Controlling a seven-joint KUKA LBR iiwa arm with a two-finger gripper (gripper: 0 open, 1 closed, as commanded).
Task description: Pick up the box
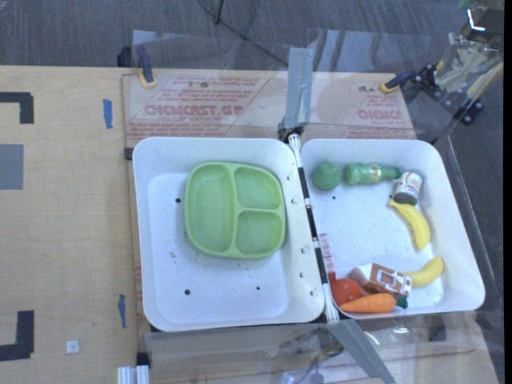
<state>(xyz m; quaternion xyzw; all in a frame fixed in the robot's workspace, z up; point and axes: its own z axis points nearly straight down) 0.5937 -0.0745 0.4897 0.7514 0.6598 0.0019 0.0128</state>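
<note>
The box (386, 279) is small and white with an orange-brown print. It lies flat near the front of the right bin (458, 206). A carrot (370, 303) and a red vegetable (344, 290) press against its front left side. A yellow banana (425, 272) lies just to its right.
The right bin also holds a second banana (413, 222), a small jar (408, 187), a green bottle (370, 174) and a green ball (326, 175). A green divided plate (236, 210) sits in the left bin (148, 238). Clamps and gear (464, 62) stand at the back right.
</note>
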